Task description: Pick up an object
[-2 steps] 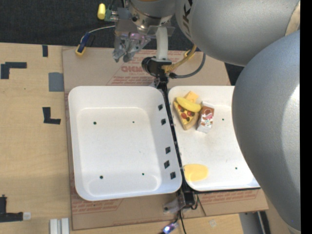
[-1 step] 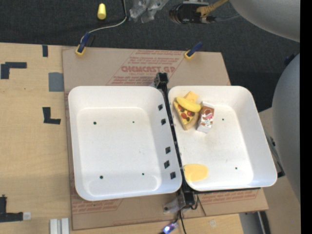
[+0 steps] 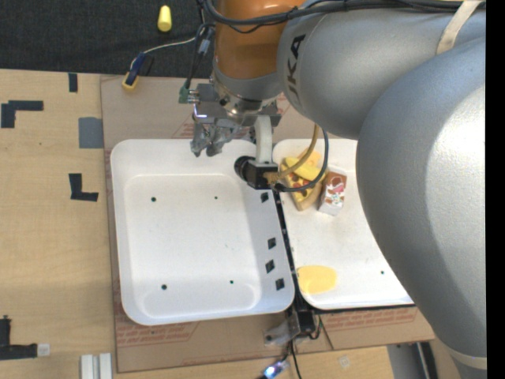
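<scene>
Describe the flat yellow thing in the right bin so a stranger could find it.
Start at the right bin. Look along its near edge, beside the divider between the bins. The yellow disc lies flat and alone there, while the small carton and other yellow items are piled at the far end.

My arm (image 3: 410, 93) is looking like smooth, shiny grey metal. The left bin (image 3: 126, 235) under it is looking like smooth white plastic, sitting on matt brown cardboard (image 3: 106, 125).

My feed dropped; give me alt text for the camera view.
The tool hangs over the far rim of the left bin. The right bin holds a yellow disc, a small carton and yellow items.
</scene>
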